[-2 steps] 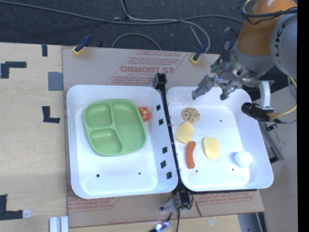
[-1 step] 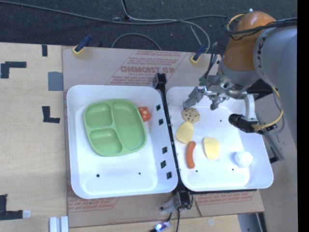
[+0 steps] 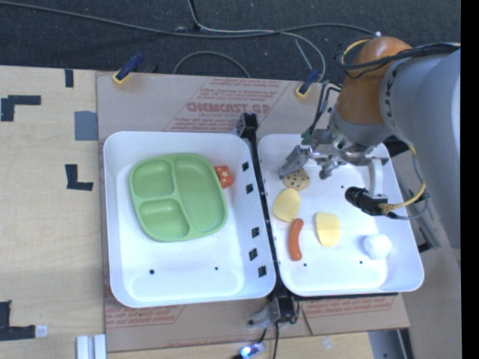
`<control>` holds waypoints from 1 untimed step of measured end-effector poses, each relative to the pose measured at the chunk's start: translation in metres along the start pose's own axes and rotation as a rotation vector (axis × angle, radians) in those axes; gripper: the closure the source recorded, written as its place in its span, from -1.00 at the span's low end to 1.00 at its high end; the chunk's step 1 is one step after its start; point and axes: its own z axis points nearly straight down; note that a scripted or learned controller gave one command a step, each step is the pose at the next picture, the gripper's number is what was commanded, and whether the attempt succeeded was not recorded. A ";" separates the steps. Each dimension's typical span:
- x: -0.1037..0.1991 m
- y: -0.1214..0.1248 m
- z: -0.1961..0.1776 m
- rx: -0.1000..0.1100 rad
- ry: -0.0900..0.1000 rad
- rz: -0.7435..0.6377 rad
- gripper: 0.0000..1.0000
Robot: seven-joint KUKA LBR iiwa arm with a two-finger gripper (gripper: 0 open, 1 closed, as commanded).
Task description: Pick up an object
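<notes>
Cookie (image 3: 297,179) at centre-right lies just under the gripper (image 3: 308,165), whose fingers look spread and hold nothing, so it should descend squarely before closing.

Over the right bin (image 3: 404,275) the gripper (image 3: 308,165) hangs low with its fingers spread, one tip just above a speckled cookie (image 3: 296,179). Nothing sits between the fingers. Just below the cookie lies a pale yellow chip-shaped piece (image 3: 286,205), then an orange-red sausage (image 3: 296,239) and a yellow cheese-like block (image 3: 327,229) side by side. A white lump (image 3: 376,246) rests near the right wall. In the left bin (image 3: 179,290), a green divided plate (image 3: 178,196) with a small orange-red piece (image 3: 224,175) touching its right edge.
</notes>
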 end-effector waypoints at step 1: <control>-0.008 -0.005 0.059 0.002 0.000 0.001 -1.00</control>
